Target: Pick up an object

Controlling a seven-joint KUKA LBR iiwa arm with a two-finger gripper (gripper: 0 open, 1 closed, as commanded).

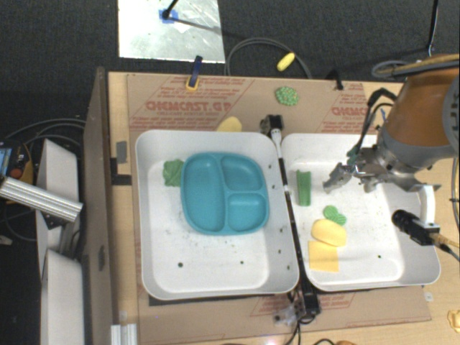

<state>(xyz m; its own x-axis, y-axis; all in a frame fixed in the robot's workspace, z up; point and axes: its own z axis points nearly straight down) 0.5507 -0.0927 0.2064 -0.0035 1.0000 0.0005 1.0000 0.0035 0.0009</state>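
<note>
Target candidates: right white plastic bin [413, 268] holds a green rectangular block [303, 187] near its left wall, a small green knobbly piece [334, 215], a yellow rounded lump [329, 232] and a flat yellow square slab [324, 256] just below it, the lump touching or overlapping the slab's top edge.

Handling (judged): all look like light toy-food pieces, probably smooth plastic or foam. Green block seems stiff, with straight parallel sides; best pinched across its narrow width. Yellow lump rounded, may slip out of a pinch. Slab lies flat and offers little edge to grip.

Arm pose: grey arm with orange band enters from the right, wrist over the right bin's upper half. Gripper [345, 176] points left and down, above the bin floor, near the green block's right side but apart from it.

Fingers: appear spread, nothing between them.

Left bin [154, 264]: teal sectioned plate [223, 192] with a green leafy piece [172, 172] at its left edge.

Status (judged): approach stage; no object lifted yet.
</note>
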